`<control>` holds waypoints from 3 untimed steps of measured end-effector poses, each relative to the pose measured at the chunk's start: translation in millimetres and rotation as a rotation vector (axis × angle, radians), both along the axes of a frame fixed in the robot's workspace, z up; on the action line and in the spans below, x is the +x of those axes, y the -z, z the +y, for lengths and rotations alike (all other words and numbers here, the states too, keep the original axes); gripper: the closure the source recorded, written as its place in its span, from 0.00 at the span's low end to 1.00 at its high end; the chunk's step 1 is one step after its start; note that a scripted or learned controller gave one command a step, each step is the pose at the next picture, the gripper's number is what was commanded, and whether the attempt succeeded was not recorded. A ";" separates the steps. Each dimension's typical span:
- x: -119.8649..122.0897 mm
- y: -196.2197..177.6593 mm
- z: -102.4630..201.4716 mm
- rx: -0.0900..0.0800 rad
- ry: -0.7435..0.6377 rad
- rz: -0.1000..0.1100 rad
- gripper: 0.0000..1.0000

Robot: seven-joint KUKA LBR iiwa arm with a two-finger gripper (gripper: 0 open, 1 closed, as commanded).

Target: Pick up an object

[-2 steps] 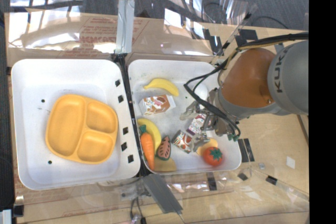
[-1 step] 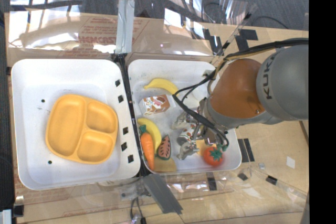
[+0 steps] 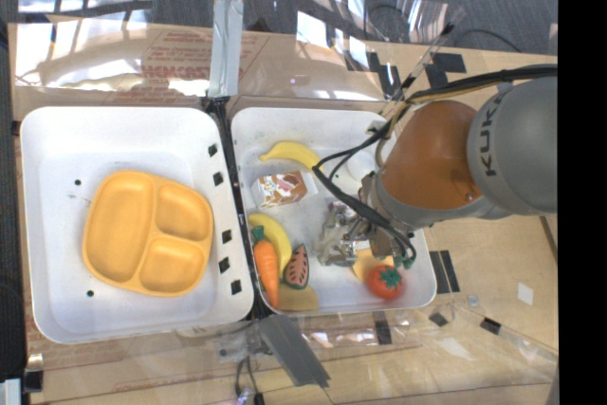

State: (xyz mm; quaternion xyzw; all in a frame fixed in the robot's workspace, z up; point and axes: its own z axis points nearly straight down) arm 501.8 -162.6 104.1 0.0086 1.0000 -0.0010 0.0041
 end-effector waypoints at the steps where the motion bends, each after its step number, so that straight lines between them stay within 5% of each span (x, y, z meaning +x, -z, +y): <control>1: 85.6 -75.2 22.6 0.003 0.247 0.003 1.00; 2: 139.4 -79.8 -18.4 0.003 0.278 0.005 1.00; 3: 145.9 -55.8 41.1 0.005 0.436 0.008 1.00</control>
